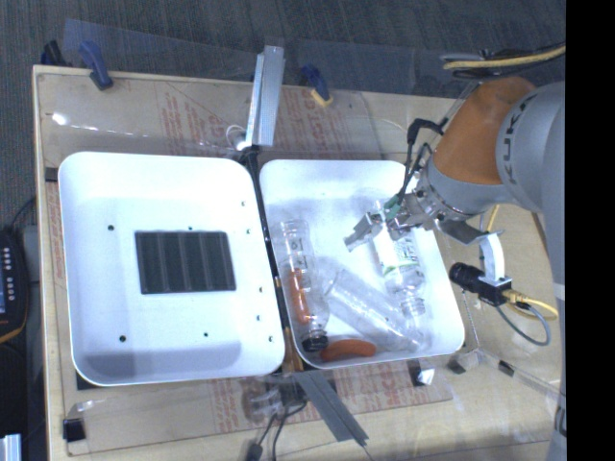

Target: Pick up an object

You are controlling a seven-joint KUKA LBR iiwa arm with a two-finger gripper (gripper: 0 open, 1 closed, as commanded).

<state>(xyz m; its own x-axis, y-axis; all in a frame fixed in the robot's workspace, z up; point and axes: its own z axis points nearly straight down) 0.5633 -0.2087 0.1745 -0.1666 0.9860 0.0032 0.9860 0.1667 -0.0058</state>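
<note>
Grey metal gripper [370,227] hangs over the right bin [332,176], near its right wall; whether it is spread or pressed together cannot be told. A clear bottle with a green-printed label [399,257] lies just below and right of the gripper, its long axis along that wall.

arm: grey, enters from the right, orange band above wrist, bent down and leftward
wrist: angled left, low
pincer [368,229]: grey, pointing left, at the end of the wrist
pincer state: can't tell from this angle
</note>
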